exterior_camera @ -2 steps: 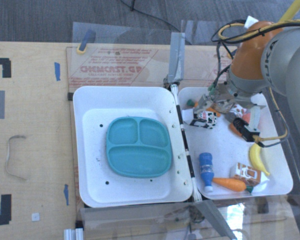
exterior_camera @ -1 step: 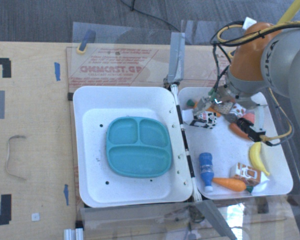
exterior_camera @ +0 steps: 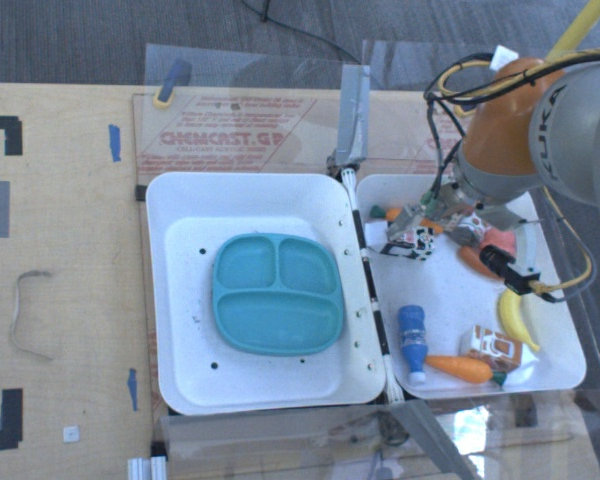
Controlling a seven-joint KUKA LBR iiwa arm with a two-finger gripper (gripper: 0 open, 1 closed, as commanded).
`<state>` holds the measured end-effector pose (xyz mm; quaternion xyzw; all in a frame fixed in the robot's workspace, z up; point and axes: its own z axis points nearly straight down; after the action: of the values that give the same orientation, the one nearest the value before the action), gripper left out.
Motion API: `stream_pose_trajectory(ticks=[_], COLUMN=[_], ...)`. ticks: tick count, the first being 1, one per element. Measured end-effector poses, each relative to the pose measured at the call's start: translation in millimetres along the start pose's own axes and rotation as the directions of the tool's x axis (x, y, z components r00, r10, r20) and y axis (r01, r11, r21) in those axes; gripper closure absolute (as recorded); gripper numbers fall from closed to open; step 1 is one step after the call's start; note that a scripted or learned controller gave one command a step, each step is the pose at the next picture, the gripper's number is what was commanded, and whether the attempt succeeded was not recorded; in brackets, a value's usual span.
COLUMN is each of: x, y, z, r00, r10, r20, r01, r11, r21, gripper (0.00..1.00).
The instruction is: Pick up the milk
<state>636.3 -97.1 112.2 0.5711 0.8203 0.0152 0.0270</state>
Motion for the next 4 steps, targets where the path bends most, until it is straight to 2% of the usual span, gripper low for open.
stream_pose_trajectory(ticks=[1,2,3,4], x=[-3,-3,-6,-7], y=[-1,-2,1,1], z=[0,0,-14,-15], r00=[0.999,1.0,1.0,1.0], r10=[-0.032,0.012,0.013,0.013], r20=[-0.005,-0.008,-0.001,0.001], r01=[0.032,-0.012,-0.013,-0.013], r11=[0.999,1.0,1.0,1.0], r21=[-0.003,0.0,-0.008,-0.009], gripper=[0.0,0.0,1.0,0.0])
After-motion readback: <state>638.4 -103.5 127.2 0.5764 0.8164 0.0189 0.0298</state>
